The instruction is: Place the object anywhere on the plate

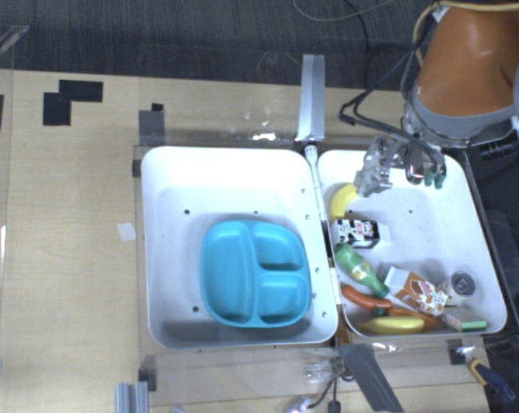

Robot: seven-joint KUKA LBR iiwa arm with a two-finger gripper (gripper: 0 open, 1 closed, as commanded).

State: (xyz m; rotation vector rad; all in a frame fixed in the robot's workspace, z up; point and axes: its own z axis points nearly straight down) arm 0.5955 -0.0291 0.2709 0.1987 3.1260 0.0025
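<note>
A light blue divided plate lies in the left bin. The right bin holds the objects: a yellow lemon by the divider, a black-and-white carton, a green bottle, an orange carrot, a yellow banana and an orange-and-white box. My gripper hangs at the back of the right bin, just right of and above the lemon. I see nothing between its fingers.
A small grey round can and a green-tipped stick lie near the right bin's front right. The metal divider post stands behind the bins. Cables trail over the dark floor behind the bench.
</note>
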